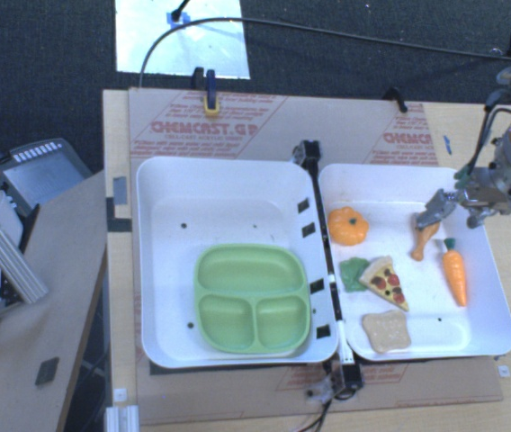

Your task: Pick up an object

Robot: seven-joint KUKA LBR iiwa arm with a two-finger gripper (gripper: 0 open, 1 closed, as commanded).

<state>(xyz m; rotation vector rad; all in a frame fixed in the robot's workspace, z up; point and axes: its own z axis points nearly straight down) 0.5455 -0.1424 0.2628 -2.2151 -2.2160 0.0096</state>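
Camera view: left bin (pixel 161 241) holds green tray (pixel 252 297).

Left white bin (pixel 161 241), centre of frame: holds one green divided tray (pixel 252 297), three compartments, lying toward the lower edge. Black clips (pixel 310 232) along the seam between bins. Printed cardboard sheet (pixel 237 124) beneath. Yellow clamp (pixel 210 93) at upper centre. Grey pendant device (pixel 40 174) at far left.

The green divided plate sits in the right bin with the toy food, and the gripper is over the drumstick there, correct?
Not quite. The green divided plate sits alone in the left bin, as the camera view shows. The toy food is in the right bin, and the gripper is over the drumstick there.
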